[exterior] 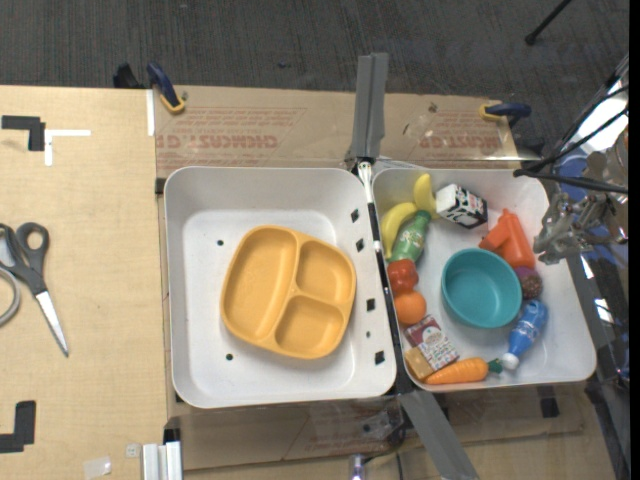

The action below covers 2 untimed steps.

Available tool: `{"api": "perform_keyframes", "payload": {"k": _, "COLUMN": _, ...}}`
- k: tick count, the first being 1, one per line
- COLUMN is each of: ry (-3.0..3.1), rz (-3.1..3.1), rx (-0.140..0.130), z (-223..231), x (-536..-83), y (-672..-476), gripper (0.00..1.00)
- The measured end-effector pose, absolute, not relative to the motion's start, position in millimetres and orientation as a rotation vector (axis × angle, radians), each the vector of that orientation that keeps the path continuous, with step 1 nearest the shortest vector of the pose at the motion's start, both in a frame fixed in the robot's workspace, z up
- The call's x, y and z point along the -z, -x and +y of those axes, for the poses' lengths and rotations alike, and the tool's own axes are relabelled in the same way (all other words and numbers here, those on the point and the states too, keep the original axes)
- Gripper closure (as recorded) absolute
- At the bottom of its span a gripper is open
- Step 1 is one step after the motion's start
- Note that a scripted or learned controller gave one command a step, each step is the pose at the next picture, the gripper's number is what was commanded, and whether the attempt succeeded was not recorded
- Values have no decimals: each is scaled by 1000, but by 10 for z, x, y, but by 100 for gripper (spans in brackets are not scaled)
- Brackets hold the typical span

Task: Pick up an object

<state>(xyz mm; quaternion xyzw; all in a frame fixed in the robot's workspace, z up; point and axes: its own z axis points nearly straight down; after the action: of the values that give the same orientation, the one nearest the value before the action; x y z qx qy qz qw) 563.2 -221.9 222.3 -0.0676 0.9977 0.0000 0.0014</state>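
Teal bowl (482, 287) — upright, open side up — amid right bin's (578, 363) clutter.

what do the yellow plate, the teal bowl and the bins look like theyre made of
Plate: likely matte plastic, with an even yellow colour and soft moulded dividers. Bowl: probably smooth plastic, uniformly teal with a faint sheen. Bins: seemingly thin moulded white plastic, with rounded corners and a slight gloss.

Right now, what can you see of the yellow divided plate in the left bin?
The yellow divided plate is a rounded-square tray, plastic by the look of it, matte orange-yellow. Raised ridges split it into three compartments: one large on the view's left, two smaller on the right. It lies flat, right side up and turned slightly askew, near the middle of the left bin. Nothing lies in it, and it touches only the bin floor.
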Motion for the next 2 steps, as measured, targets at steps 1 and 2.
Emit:
{"api": "perform_keyframes", "payload": {"k": 1, "ry": 137, "rz": 3133, "rx": 1, "z": -2014, "x": -937, "y": -5626, "gripper": 100}}
{"api": "perform_keyframes", "payload": {"k": 2, "ry": 147, "rz": 3135, "rx": -11, "z": -1956, "x": -930, "y": -5634, "gripper": 0}}
